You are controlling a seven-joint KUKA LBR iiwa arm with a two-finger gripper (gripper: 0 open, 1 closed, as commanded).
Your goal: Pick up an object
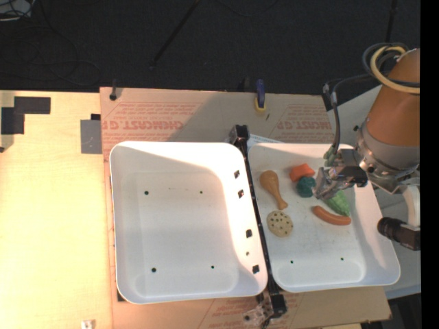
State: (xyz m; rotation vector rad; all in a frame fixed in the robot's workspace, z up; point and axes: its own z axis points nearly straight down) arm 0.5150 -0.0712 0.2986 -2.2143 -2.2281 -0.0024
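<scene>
Hovers low over the far right part of the right bin (329,284), as the gripper (334,181) on the grey arm reaching in from the right edge; too dark and tangled at the tip to say whether open or closed, and nothing visibly held there. Sits hemmed in by four candidates near the bin's right wall: a teal ball (306,186) just beside the gripper on the side of the divider between the bins, an orange-red piece (301,172) touching that ball on its far side, a green piece (338,203) just beside the gripper toward the near edge and perhaps partly under it, and an orange sausage (332,216) a little farther toward the near edge, close to the green piece. Looks like the green piece for the nearest target, needing only a small shift toward the near edge and then a straight drop. Worth noting the sausage's long axis: roughly parallel to the bin's near edge, slightly slanted, so better gripped across its short width. Farther off toward the divider, well apart from the gripper: a tan drumstick (273,187) lying at a slant, thick end toward the far edge, and a round speckled cookie (279,223) just beyond its thin end. Nothing to pick in the left bin (178,279). Main risk, by this reading: crowding, with a neighbour nudged or pinched alongside the chosen piece
</scene>
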